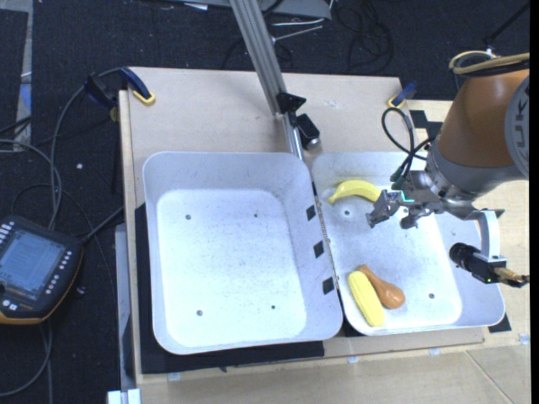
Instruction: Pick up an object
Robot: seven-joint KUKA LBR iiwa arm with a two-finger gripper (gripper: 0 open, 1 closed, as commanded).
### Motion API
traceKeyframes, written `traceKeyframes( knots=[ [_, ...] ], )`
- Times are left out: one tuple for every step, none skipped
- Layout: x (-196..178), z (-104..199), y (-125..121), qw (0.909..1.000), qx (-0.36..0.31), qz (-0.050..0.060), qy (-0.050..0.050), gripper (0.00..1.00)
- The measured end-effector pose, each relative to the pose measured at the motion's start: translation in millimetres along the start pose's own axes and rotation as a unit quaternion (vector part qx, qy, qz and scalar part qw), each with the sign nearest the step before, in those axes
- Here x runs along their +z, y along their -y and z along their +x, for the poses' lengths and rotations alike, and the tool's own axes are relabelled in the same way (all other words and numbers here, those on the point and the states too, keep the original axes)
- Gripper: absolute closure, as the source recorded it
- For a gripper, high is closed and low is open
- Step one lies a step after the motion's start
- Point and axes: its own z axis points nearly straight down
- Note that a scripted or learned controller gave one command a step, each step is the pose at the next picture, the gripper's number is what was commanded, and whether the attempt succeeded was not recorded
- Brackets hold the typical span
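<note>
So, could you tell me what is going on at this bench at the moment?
A grey and orange robot arm reaches in over the right bin, its gripper hanging above the bin floor near a banana at the far end. Nothing is between its fingers. A yellow corn cob and an orange pear-shaped toy lie together at the near end. The left bin sits beside it.

Arm (488, 124) cut by right edge

Arm reaching in from the right, wrist bent low.
The grey arm (493, 129) with its orange band angles down and leftward; its gripper (394, 211) hangs with both dark fingers spread apart, nothing between the jaws.
</note>
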Motion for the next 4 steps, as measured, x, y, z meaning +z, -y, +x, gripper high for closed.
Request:
traceKeyframes(
  knots=[
    [0,0,0,1.0,0.0,0.0,0.0,0.0],
    [60,-7,2,1.0,0.001,0.003,0.0,0.0],
    [121,-7,9,1.0,0.0,0.003,0.0,0.0],
    [121,-7,9,1.0,0.0,0.0,0.0,0.0]
  ],
)
